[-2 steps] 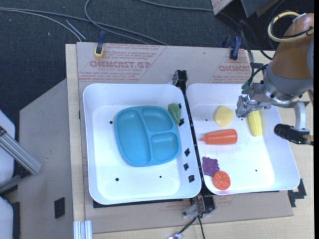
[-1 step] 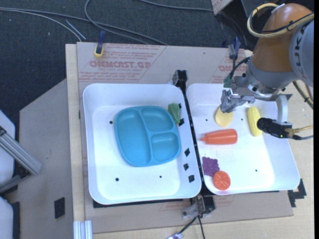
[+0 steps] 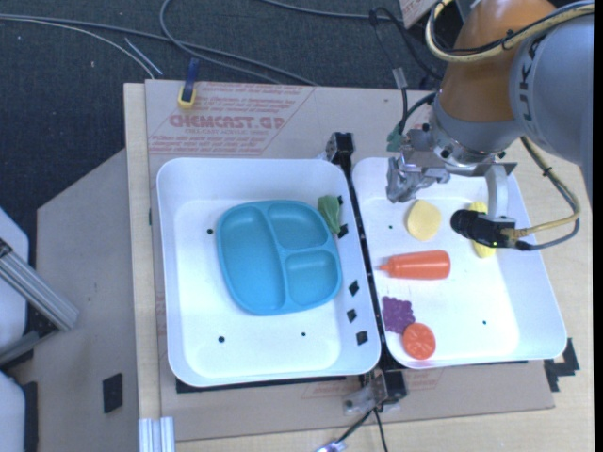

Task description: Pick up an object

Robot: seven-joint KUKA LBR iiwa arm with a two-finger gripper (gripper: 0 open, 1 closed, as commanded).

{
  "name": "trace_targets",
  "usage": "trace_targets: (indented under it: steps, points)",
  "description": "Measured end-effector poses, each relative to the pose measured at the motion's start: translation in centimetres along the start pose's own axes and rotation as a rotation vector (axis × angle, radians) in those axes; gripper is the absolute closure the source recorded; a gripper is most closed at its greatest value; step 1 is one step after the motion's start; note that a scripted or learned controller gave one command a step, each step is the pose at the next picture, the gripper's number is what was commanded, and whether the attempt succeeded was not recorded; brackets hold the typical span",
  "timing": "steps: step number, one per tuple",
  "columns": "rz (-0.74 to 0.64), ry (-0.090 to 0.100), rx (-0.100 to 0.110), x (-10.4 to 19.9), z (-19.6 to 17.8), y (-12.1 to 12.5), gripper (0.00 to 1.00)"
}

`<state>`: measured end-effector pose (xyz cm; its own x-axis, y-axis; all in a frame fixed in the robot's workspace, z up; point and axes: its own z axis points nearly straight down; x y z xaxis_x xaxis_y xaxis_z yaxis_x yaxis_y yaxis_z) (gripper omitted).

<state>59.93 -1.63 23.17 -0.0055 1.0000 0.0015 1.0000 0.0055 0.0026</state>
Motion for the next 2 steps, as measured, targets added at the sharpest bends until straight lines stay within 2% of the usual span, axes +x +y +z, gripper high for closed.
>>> trace_targets:
  steps: [1, 2]
  points:
    - [-0.001, 0.001, 0.005, 5.4, 1.0, 0.0, 1.0]
    - [0.001, 0.001, 0.001, 9.7, 0.7, 1.3, 1.0]
